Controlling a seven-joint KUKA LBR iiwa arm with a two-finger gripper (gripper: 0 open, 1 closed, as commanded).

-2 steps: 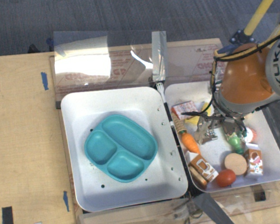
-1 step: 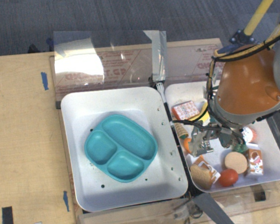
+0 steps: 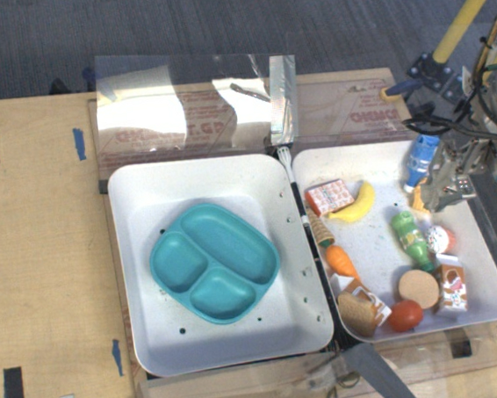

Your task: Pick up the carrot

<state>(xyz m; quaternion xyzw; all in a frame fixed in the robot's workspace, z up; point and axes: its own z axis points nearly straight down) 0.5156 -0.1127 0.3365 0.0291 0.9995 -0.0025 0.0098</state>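
Carrot (image 3: pixel 341 262): I see it lying by the right bin's (image 3: pixel 496 287) left wall, below the red carton (image 3: pixel 329 197) and the banana (image 3: pixel 356 204).
Claw (image 3: pixel 448 183): I find it near the bin's upper right corner, well apart from the carrot; whether released or clenched, I cannot tell.
Left bin (image 3: pixel 139 249): I see a teal divided plate (image 3: pixel 213 261) inside.
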